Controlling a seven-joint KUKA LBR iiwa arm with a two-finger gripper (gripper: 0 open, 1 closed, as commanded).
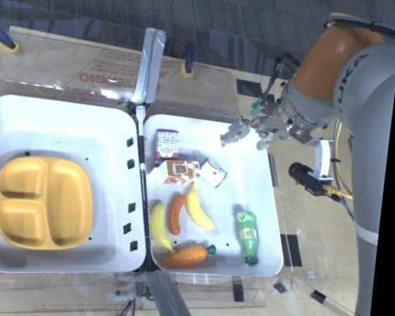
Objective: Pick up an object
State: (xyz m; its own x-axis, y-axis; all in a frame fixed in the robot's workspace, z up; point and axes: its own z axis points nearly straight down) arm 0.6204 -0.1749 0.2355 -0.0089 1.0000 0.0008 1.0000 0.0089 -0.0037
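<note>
The end effector (pixel 248 134) hangs over the right bin's (pixel 270 219) far rim, fingers spread apart, gripping nothing. Inside that bin, the green bottle (pixel 247 236) lies near its right wall, well apart from the end effector.

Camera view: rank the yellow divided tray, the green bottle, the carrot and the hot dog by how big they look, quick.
Largest to smallest as they look:
1. yellow divided tray, by far
2. green bottle and carrot, too alike to rank
3. hot dog, slightly smaller
</note>
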